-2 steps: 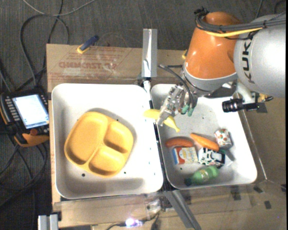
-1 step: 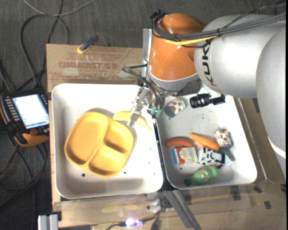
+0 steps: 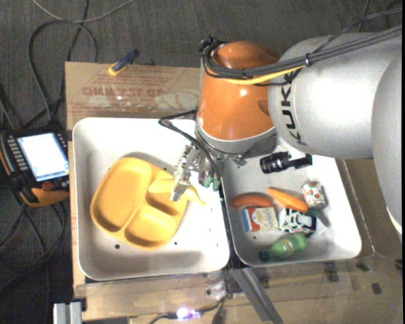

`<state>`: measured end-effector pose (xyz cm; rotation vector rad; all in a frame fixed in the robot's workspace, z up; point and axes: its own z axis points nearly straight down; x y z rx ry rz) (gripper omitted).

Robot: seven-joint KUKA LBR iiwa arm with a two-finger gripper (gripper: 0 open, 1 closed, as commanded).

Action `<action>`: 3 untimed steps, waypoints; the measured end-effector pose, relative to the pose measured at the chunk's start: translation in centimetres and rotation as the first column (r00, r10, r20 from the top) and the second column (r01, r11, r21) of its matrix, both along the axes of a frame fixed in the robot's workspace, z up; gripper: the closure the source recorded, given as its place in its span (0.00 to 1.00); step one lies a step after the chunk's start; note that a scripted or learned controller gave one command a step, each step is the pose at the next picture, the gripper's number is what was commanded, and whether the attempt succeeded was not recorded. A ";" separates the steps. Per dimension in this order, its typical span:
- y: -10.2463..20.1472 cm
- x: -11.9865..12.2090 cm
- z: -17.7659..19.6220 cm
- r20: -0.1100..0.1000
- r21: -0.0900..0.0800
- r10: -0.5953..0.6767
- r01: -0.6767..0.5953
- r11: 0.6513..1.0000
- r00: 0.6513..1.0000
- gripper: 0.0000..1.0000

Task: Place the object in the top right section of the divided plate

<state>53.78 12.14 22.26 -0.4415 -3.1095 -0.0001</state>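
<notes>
The gripper (image 3: 186, 181) has its fingers clamped on a yellow banana (image 3: 189, 193), which hangs over the three-o'clock rim of the yellow divided plate (image 3: 138, 201) in the left bin (image 3: 88, 248). At three o'clock, the right bin (image 3: 351, 241) holds a carrot (image 3: 287, 198), sausage (image 3: 252, 200) and green bottle (image 3: 287, 246).

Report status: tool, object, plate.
Tool over the plate's right edge, left bin. Yellow object at its tip; grip unclear. Nothing blocking.
</notes>
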 end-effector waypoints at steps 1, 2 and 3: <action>1.7 -3.3 -3.6 -0.003 -0.001 -0.233 0.233 0.972 0.972 1.00; -4.6 -5.4 -4.0 -0.002 -0.002 -0.078 0.078 0.997 0.997 1.00; 0.3 -5.4 -0.7 -0.001 0.000 -0.147 0.147 0.989 0.989 1.00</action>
